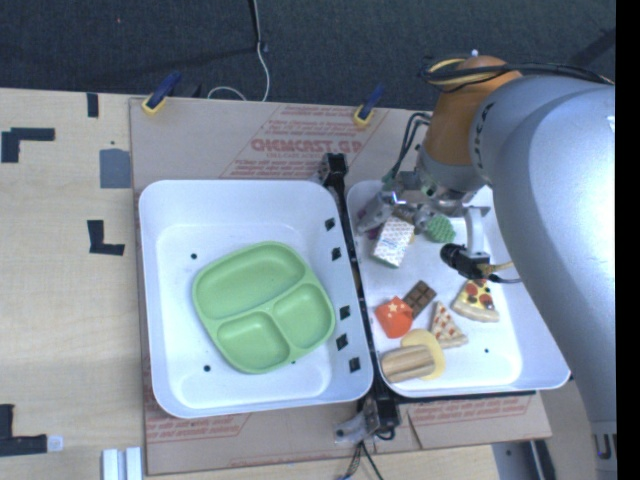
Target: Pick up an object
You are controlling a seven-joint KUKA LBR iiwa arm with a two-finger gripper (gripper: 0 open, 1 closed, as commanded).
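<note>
My gripper (398, 211) hangs low over the far part of the right bin (535, 363), under the grey arm with its orange band. Directly below it and touching or nearly touching lies a white checkered packet (392, 243). A green toy (438, 230) sits just to the packet's right, partly hidden by the wrist. Nearer the front lie a brown chocolate piece (418, 295), a red toy (394, 317), two pizza slices (477, 301) (447, 326) and a tan bun (410, 359).
The left bin (165, 268) holds a green divided plate (263, 305). A black divider rail (345, 268) runs between the bins. The arm's bulky grey body covers the right bin's right side.
</note>
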